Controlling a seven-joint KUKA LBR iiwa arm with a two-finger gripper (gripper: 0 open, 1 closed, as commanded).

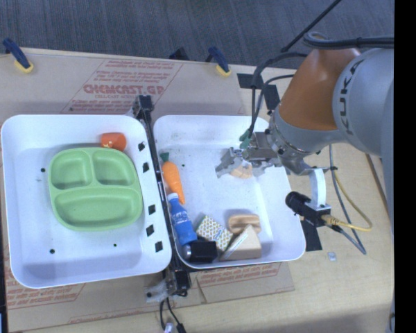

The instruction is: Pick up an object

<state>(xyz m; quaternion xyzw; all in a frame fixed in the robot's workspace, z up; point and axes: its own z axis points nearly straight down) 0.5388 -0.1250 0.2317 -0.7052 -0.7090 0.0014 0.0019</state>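
Right of centre, in the right bin [194, 127], the gripper [234, 164] sits low over a small pale piece [242, 173]. Whether its fingers are spread or pinching, I cannot tell. The piece looks light and smooth, probably slippery; grip across its narrow middle.

A dark grey carpet [90, 9] with a fine ribbed texture covers the floor at the top. The bench [347, 283] has a light wooden surface. A brown cardboard sheet [118, 82] with red printed letters lies on it, held by two blue clamps [17, 54] at the far edge.
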